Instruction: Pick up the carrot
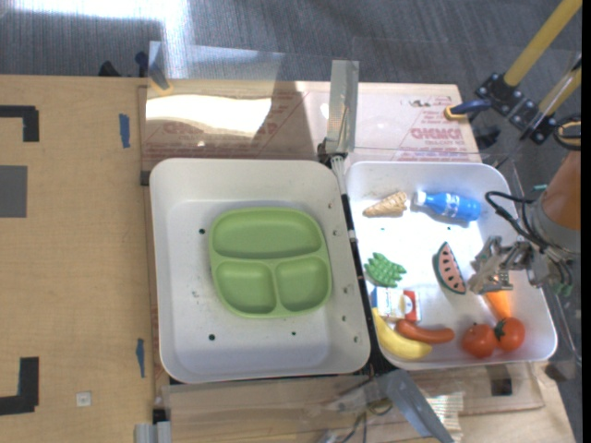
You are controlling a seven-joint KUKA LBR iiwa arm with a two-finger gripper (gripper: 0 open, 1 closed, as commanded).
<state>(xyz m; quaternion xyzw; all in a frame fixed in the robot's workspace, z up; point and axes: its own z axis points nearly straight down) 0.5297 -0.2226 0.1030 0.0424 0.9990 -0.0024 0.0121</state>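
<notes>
Cardboard bench (65,247) bears two white bins (175,340); grey floor (369,7).

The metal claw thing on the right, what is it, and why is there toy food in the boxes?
That claw is a robot arm's gripper. A camera above the bench looks down at two white bins. The left bin holds a green plate with compartments. The right bin holds toy food: a carrot, tomatoes, a banana, a watermelon slice, an ice cream cone and a blue bottle. The robot should pick up the carrot. The gripper sits right over the carrot's top, but I can't tell if it's gripping it.
</notes>
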